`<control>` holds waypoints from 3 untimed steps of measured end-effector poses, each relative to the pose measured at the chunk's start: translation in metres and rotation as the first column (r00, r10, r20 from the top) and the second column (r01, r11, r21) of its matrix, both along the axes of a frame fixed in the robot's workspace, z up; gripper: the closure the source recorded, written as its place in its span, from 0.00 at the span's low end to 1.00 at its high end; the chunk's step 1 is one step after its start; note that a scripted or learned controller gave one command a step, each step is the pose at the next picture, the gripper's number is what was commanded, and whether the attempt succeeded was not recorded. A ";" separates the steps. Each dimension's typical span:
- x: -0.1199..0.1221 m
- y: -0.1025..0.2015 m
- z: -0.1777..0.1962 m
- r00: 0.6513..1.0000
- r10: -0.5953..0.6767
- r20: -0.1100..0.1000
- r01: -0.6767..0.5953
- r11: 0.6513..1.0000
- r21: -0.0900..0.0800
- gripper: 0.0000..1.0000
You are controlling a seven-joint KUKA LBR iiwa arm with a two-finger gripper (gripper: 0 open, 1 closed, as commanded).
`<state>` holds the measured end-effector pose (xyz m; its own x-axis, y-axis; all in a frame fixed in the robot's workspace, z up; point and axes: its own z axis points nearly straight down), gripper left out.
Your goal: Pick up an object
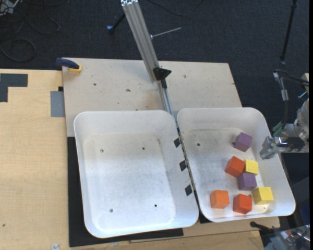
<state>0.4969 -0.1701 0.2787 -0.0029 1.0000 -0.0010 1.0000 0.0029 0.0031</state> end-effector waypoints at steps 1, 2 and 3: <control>0.006 0.059 -0.016 1.000 0.002 -0.006 -0.002 1.000 0.004 1.00; 0.007 0.109 -0.013 1.000 0.003 -0.007 -0.003 1.000 0.004 1.00; 0.014 0.153 -0.022 1.000 0.001 -0.009 -0.001 1.000 0.003 1.00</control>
